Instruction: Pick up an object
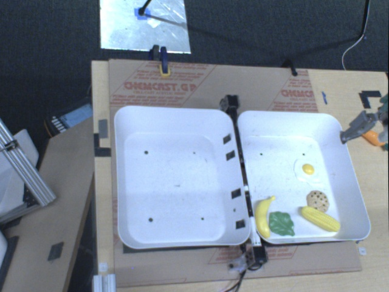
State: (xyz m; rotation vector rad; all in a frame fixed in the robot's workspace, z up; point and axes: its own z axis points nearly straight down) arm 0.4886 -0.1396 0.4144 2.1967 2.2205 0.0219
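crowded at the right bin's near edge: yellow plastic banana (262, 216), green leafy toy (281, 223), yellow corn cob (320, 219), round cookie (316, 199). grey tool (357, 128) at far rim, open or closed impossible to tell. risks nudging neighbours or clipping the white bin wall (358, 187).

I note a silver sheet (144, 17) lying on dark floor beyond the bench. A yellow-and-blue clamp (162, 59) grips the cardboard's (182, 84) far edge. An aluminium rail (24, 169) stands at left.
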